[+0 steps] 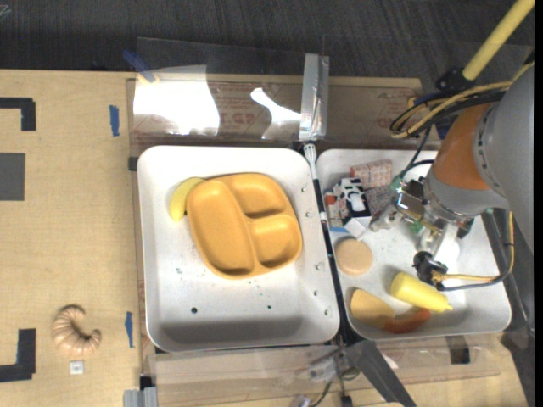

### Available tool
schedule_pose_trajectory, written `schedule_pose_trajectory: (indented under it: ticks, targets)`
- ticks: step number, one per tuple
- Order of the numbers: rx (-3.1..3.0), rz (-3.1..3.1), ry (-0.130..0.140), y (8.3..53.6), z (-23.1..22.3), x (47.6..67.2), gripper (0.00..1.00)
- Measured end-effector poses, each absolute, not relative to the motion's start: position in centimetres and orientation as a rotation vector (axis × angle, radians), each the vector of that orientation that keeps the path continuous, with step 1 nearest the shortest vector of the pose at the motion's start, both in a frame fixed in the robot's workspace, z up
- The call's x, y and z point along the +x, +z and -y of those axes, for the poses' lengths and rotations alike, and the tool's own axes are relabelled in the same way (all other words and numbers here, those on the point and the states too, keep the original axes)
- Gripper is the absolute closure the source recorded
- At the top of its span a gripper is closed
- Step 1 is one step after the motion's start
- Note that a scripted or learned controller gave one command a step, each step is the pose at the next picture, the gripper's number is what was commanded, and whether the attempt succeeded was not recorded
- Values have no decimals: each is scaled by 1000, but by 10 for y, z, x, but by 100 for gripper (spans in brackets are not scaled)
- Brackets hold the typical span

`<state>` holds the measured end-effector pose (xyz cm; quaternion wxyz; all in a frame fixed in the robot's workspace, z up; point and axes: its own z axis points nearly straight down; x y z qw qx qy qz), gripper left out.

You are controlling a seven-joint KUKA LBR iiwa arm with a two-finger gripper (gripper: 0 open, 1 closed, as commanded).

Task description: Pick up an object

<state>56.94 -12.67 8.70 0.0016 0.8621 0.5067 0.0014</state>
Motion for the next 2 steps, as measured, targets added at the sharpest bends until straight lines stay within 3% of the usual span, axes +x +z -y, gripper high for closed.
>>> schedule_pose_trajectory:
  ticks: [1,2]
  targets:
    - [2700,-1600,5,160,158,556,0]
    - [2692,-1614,2,197,185,547,0]
